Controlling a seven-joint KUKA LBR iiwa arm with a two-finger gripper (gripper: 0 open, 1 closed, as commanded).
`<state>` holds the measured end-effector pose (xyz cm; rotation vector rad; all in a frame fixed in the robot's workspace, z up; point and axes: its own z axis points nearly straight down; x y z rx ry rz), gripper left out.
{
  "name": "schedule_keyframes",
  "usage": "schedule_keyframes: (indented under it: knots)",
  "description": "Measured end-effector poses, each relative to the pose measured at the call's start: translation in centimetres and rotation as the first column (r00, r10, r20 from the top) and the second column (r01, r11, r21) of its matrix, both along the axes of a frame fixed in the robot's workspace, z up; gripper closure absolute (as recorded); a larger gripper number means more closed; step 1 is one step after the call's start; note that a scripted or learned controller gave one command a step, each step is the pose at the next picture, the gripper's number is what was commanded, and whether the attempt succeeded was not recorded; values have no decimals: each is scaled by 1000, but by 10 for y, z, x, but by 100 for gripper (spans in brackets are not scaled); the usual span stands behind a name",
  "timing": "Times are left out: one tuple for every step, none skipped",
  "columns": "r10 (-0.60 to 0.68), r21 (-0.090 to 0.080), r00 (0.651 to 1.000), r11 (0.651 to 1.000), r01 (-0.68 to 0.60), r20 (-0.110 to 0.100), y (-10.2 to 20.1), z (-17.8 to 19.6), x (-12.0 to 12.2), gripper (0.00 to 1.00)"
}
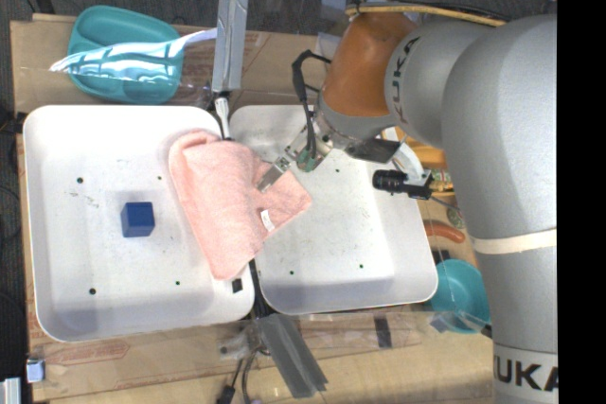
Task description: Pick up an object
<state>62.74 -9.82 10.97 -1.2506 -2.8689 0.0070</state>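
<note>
A pink cloth (225,203) lies draped over the wall between the two bins, mostly in the left bin (57,298), with one corner reaching into the right bin (369,251). A small blue cube (138,219) sits on the left bin's floor, well left of the cloth. My gripper (277,173) hangs low over the cloth's right edge, at or just above the fabric near the back left of the right bin. The wrist and orange band (365,71) rise behind it.
A teal scoop with a plastic wrapper (123,57) rests on the bench behind the left bin. A teal object (462,290) and an orange-red item (445,232) lie right of the right bin, beside the arm's grey body (502,128).
</note>
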Motion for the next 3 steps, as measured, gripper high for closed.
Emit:
schedule_keyframes:
  knots:
    - [105,-1,994,994,-105,11,4,-16,20,0]
    - [109,-1,994,994,-109,9,4,-9,20,100]
    - [109,-1,994,994,-109,9,4,-9,20,0]
